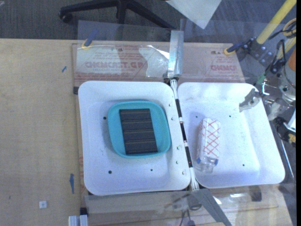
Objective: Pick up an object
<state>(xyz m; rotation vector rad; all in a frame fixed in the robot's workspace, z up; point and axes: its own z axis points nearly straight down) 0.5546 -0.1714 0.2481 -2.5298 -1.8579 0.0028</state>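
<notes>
Bench (37, 126) bears two bins (94, 173); pincer (249, 100) hangs open and empty by carpet (28, 13).

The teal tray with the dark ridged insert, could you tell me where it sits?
The teal tray lies in the left bin, about centred, across the divider from the red-checked bottle.

Bins (94, 102) white. Plate (115, 140) teal, ribbed dark-grey block (138, 131) on it. Bottle (209, 144) clear, white label with red crosshatch. Bench (33, 126) tan.
</notes>
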